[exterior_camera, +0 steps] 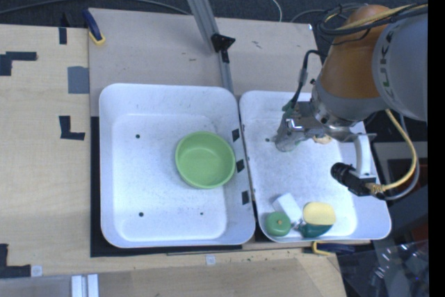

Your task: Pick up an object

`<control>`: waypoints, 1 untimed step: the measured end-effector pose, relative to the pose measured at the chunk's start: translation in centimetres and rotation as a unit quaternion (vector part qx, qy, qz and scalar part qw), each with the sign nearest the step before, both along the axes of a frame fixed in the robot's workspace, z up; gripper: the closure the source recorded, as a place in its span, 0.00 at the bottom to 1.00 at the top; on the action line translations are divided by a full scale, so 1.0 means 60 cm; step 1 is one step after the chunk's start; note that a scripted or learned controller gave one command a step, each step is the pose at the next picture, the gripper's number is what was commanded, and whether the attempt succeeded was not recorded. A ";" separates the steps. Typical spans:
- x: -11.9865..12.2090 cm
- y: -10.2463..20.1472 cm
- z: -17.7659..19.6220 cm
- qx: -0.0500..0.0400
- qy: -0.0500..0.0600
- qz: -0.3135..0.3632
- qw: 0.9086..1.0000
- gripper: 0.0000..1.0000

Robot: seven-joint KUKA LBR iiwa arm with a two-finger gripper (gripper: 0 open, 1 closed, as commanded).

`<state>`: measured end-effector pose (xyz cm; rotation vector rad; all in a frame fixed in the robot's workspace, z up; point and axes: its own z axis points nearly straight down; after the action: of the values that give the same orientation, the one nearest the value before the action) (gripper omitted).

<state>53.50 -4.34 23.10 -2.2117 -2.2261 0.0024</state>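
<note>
Maybe grab yellow block [319, 213], near green bowl [205, 160]: light, hard, smooth; pinch sides. Gripper [286, 142] state: cannot tell.

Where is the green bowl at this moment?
The green bowl lies in the left bin, toward its right side, near the divider between the two bins.
</note>
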 end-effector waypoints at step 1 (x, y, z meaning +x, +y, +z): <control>0.018 0.095 -0.017 0.000 0.000 0.000 1.000 1.00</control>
<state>54.56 1.39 22.10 -2.2114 -2.2270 0.0018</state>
